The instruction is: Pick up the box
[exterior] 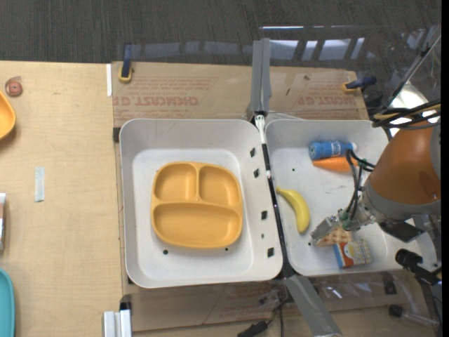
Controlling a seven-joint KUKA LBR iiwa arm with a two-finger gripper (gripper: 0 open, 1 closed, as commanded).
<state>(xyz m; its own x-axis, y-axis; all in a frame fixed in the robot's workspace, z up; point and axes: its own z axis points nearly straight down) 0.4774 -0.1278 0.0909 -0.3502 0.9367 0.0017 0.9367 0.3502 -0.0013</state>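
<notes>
Fingers (330,229) low in right bin (302,258); whether open or closed, cannot tell. Box (351,251) just right, banana (297,208) left.

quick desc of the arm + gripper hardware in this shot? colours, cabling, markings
The KUKA arm shows a broad, rounded orange band, with a grey section beneath it toward the wrist. Thin dark cables run down alongside it to the metallic two-finger gripper, which is silvery grey with some small greenish parts. No legible markings at this resolution.
</notes>
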